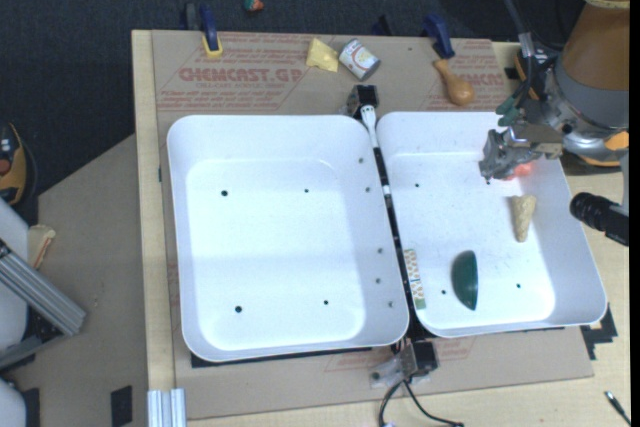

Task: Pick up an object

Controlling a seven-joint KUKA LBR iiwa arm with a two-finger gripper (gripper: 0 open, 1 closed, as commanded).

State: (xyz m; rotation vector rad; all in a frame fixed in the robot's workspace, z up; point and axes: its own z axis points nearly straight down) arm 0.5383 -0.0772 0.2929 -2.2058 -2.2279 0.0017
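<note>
Camera view: 2 shallow white bins side by side on a cardboard-topped bench, left bin, right bin.

Near end of the right bin: a dark green oval object, lying flat and free on the floor, well apart from the walls, so open to a top grasp.

Further back and right: a small beige cone-shaped object, lying along the bin's length, also free.

Far right part of the bin: the two-finger gripper hangs low over the floor, beside a small red-orange object that is partly hidden. Whether it is spread or pinching cannot be told; nothing is seen held.

Beyond the bins, on the cardboard: a tan wooden pear-shaped piece and a yellow wedge, out of reach of the task.

Judgement: the red-orange object looks like the target; grasp unconfirmed.
</note>
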